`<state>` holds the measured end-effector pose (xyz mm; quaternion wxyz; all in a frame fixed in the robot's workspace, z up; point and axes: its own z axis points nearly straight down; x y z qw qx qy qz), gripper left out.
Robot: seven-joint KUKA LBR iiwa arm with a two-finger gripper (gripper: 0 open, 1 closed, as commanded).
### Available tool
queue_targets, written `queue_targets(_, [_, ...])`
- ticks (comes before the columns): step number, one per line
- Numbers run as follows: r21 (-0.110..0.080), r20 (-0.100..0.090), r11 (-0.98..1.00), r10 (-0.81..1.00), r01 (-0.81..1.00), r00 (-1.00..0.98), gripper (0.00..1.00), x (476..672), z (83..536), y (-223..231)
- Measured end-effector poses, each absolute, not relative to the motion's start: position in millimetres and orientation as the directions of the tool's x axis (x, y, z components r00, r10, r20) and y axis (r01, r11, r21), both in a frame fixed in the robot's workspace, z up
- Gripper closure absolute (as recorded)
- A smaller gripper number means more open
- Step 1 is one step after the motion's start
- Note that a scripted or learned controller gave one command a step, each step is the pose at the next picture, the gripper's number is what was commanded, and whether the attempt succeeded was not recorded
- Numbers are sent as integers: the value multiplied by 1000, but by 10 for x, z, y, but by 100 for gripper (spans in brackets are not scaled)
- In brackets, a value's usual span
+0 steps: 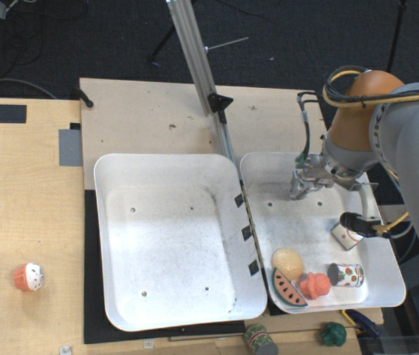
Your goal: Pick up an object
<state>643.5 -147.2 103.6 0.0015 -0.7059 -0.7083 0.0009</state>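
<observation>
While tool (303, 186) hovers low over right bin (283, 170) floor at 12 o'clock part, grip state: cannot tell. Objects cluster at bin's 6 o'clock edge: watermelon slice (288, 288), round tan ball (288, 260), lumpy pink toy (314, 284), patterned cup (346, 274) lying sideways. Left bin (113, 170): smooth white plastic, rounded corners.

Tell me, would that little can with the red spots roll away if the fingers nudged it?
Probably. The can lies on its side in the right bin, so its round body could roll. A push toward the pink toy beside it would likely be blocked. It looks small, probably light, so even a slight touch might shift it.
</observation>
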Motion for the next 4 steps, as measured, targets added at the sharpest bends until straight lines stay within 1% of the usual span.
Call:
queue_targets(1, [3,-1,-2,1000,1000,2,100,6341,1573,-1502])
queue_targets(2, [5,-2,-1,1000,1000,1,100,6404,2181,-1573])
queue_targets(3, [2,0,0,1000,1000,0,100,6406,2407,-1587])
queue_targets(4, [-3,2,3,1000,1000,-3,100,6236,2370,-1203])
